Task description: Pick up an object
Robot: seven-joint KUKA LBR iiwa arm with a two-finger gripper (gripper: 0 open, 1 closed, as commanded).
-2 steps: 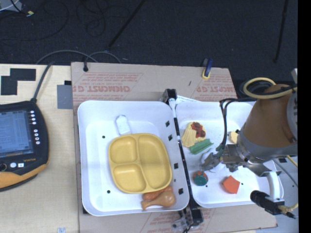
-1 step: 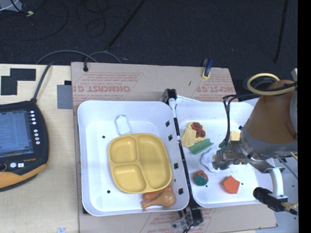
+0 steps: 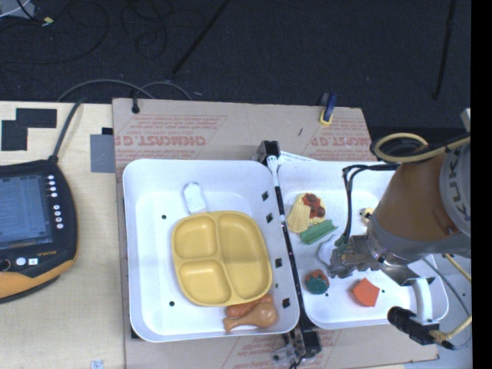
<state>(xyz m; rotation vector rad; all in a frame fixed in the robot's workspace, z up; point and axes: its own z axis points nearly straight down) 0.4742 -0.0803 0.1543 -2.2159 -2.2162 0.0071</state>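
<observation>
- Gripper [image 3: 340, 261] low in right bin [image 3: 323, 317], at the bin's 6 o'clock; claw state hidden, cannot tell.
- Teal-red round toy [image 3: 317, 281] at gripper's 7 o'clock, possibly touching.
- Orange block [image 3: 365, 291] at its 4 o'clock.
- Yellow divided plate [image 3: 221, 256] in left bin [image 3: 146, 206].

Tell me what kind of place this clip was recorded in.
Most likely a robotics lab bench for grasping trials: two shallow white bins on taped cardboard, a grey-and-orange robot arm reaching in, a black-and-orange handheld control pendant nearby, and toy food such as a yellow divided plastic plate.
</observation>
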